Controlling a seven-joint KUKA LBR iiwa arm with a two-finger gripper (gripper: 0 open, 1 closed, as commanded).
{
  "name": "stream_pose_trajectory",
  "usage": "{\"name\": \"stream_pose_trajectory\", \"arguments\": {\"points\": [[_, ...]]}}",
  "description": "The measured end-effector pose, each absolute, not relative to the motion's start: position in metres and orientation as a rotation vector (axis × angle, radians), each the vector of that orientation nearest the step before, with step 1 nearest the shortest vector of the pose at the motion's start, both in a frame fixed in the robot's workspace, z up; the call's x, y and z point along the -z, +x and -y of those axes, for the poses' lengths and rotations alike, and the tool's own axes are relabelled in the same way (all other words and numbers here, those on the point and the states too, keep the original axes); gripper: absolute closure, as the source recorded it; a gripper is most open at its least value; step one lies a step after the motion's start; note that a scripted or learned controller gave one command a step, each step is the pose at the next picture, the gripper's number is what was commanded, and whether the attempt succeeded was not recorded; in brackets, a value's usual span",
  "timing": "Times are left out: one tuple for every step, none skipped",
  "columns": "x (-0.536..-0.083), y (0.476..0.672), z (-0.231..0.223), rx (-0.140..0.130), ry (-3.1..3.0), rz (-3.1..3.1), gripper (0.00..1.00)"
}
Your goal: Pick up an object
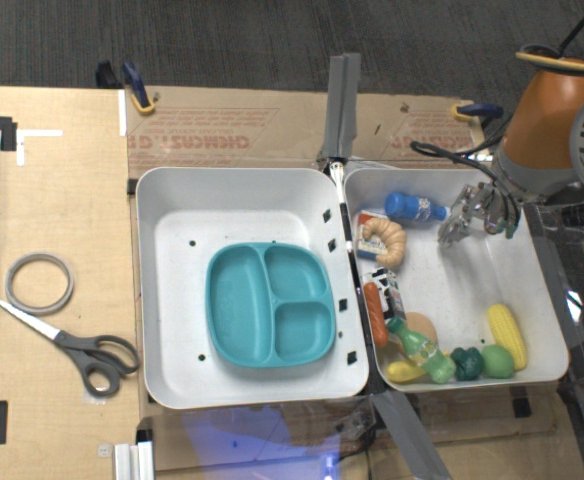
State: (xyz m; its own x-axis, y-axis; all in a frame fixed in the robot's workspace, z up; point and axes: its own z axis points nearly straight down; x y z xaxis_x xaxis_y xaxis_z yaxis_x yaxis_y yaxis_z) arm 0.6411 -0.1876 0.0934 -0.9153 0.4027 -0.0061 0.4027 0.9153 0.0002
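My gripper (469, 220) hangs over the upper right part of the right bin (532, 268), its metal fingers spread and nothing between them. Just to its left lies a blue bottle (413, 207). Further left is a tan croissant-like toy (386, 240) on a small red and white box (373, 226). Along the bin's left wall lies an orange carrot (374, 313). At the bin's front sit a yellow corn cob (508, 334), a green round fruit (496, 361), a dark green piece (465, 362), a green bottle-like toy (422, 353) and a yellow piece (402, 372).
The left bin (172, 228) holds a teal divided plate (271, 303). On the bench to the left lie grey-handled scissors (72, 346) and a roll of tape (39, 281). A grey divider bar (342, 108) stands between the bins at the back.
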Motion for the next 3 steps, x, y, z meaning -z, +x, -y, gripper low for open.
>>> {"name": "stream_pose_trajectory", "arguments": {"points": [[-0.093,0.642,0.139,-0.001,0.644,-3.07,0.0],[-0.093,0.639,0.105,0.0,0.918,-3.001,0.0],[-0.092,0.652,0.112,0.001,0.94,-2.997,0.0]]}}
